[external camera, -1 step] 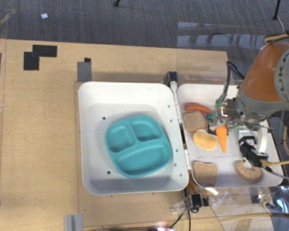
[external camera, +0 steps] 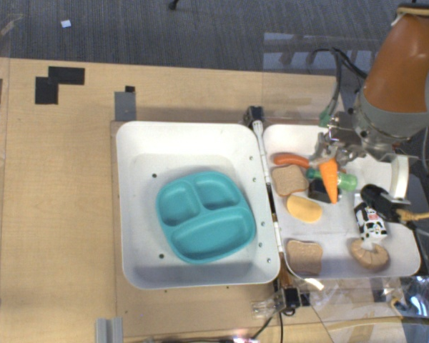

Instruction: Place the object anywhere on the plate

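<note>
A teal divided plate (external camera: 204, 216) lies in the left white bin (external camera: 136, 191). My gripper (external camera: 334, 152) hangs over the back middle of the right bin (external camera: 407, 259), below the grey and orange wrist. An orange toy carrot (external camera: 330, 180) points towards the front, its wide end right under the gripper. It lies across a green piece (external camera: 347, 183) and a black piece (external camera: 318, 190). The wrist hides where gripper and carrot meet, so I cannot tell if the carrot is held.
The right bin also holds a red sausage (external camera: 292, 160), a bread slice (external camera: 289, 181), a yellow piece (external camera: 304, 209), another brown slice (external camera: 304, 256), a cow-patterned bottle (external camera: 372, 224) and a round bun (external camera: 370, 254). A ridge (external camera: 266, 191) divides the two bins.
</note>
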